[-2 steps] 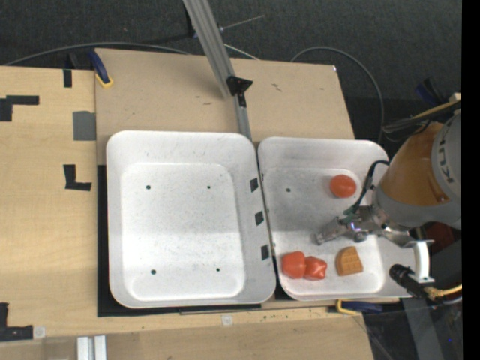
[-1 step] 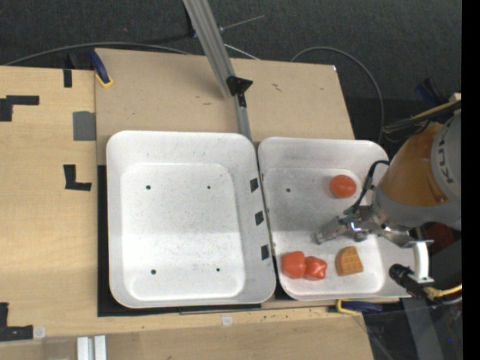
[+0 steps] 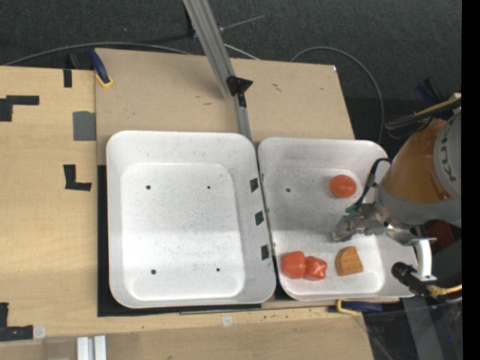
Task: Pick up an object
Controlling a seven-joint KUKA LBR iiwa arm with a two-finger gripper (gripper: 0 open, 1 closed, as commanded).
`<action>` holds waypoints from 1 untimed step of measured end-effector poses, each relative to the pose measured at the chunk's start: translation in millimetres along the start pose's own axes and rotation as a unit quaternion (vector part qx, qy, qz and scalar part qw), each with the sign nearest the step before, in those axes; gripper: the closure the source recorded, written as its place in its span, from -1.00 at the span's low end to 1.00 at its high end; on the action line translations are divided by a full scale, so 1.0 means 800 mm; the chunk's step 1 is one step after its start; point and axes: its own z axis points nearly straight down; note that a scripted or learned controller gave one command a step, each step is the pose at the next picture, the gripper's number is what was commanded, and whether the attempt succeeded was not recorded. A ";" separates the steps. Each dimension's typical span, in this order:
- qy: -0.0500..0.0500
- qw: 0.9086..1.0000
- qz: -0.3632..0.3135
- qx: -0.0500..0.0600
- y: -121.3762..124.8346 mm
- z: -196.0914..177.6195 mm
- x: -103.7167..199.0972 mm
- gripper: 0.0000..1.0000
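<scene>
Speckled white bins (image 3: 180, 145), orange-red ball (image 3: 343, 185)

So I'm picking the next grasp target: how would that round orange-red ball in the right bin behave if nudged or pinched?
The orange-red ball looks round and smooth, so a nudge would probably send it rolling across the right bin. It lies alone, apart from the pieces at the bin's near edge, so nothing would stop it. Its curved sides may slip out of the pincer.
</scene>
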 end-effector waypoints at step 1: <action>0.000 1.000 -0.001 -0.002 0.001 -0.053 0.006 1.00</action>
